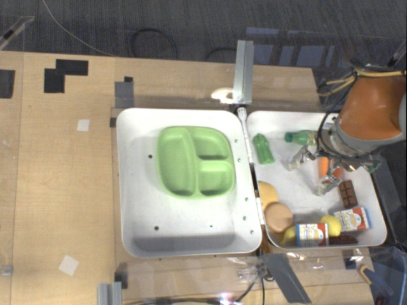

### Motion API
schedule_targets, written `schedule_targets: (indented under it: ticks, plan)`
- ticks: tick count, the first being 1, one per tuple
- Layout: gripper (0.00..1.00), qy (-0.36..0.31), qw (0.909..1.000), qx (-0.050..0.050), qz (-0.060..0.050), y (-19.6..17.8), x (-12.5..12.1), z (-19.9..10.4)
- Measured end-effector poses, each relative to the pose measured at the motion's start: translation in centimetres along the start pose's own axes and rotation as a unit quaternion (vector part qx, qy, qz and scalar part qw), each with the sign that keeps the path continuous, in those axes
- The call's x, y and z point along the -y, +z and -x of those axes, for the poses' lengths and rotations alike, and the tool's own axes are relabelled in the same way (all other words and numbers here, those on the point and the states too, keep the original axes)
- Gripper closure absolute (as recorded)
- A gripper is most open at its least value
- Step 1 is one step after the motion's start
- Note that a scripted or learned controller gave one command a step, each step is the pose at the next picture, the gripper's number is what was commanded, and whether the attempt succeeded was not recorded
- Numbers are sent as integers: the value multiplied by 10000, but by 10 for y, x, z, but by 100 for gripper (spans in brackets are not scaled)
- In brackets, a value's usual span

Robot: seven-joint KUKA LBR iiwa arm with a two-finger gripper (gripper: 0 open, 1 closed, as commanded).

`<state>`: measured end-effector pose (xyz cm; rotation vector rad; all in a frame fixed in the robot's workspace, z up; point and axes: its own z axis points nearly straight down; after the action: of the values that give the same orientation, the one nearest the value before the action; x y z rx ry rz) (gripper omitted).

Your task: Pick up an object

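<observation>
The arm (pixel 375 110) reaches in from the right over the right bin (pixel 375 234); the gripper (pixel 313 168) hangs low above the bin floor, fingers spread apart, one fingertip (pixel 296 161) to the left and one nearer the lower right; nothing sits between them.

Contents of the right bin: a green bottle (pixel 262 149) lies flat near the left wall; a second green item (pixel 297 136) lies by the far wall, partly hidden by the wrist; a small orange piece (pixel 324 166) lies just beside the fingers, identity uncertain; a brown chocolate bar (pixel 346 193) rests at right; a tan rounded item (pixel 278 217), a yellow item (pixel 330 222), a small can (pixel 311 234) and a little carton (pixel 353 220) crowd the near corner. The left bin (pixel 137 234) holds a green divided tray (pixel 194 161).

Assessment: no object is taken yet; the nearest candidates are the orange piece and the chocolate bar. These appear to be light toy foods, likely hard smooth plastic, so prone to slip or skid; the bar is flat and low, best taken across its narrow width; the green bottle offers a rounder body, best gripped across its middle; the corner cluster is touching and risky, since a closing finger could catch a neighbour.
</observation>
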<state>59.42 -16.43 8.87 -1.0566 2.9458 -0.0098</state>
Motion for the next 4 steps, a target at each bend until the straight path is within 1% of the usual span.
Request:
schedule_targets:
  ticks: [1, 2, 3, 4]
  plan:
    - [100, 4, 10000, 51, -21, -12, 1, 5]
    - [100, 214, 9998, 28, 2, -139, 0, 94]
    - [100, 155, 9999, -5, 12, -185, 49, 62]
    - [0, 135, 9999, -10, 34, -183, 47, 64]
